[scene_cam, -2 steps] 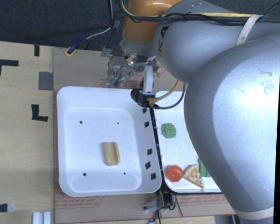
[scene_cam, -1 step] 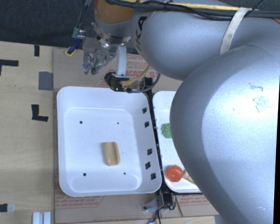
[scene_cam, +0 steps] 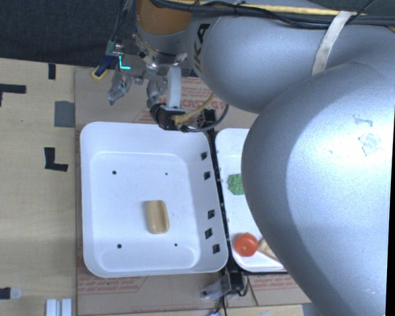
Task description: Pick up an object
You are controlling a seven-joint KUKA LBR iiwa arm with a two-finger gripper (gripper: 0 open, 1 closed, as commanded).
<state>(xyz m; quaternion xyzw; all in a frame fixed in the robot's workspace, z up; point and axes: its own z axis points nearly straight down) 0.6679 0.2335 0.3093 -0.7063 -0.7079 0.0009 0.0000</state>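
The tan bread-like piece point(scene_cam: 157, 216) in the left bin point(scene_cam: 85, 181) looks light and soft; I would take it across its narrow width; whether the gripper point(scene_cam: 138, 86) is open, I cannot tell.

The pale wooden bench point(scene_cam: 24, 198) bears black angular marks point(scene_cam: 52, 159) near its left edge and a brown cardboard sheet point(scene_cam: 102, 96); beyond its far edge is a dark backdrop point(scene_cam: 53, 21).

The block point(scene_cam: 157, 216) is tan, the ball point(scene_cam: 246, 244) red, the lump point(scene_cam: 236, 184) green, the left bin point(scene_cam: 93, 201) white (black-dotted floor).
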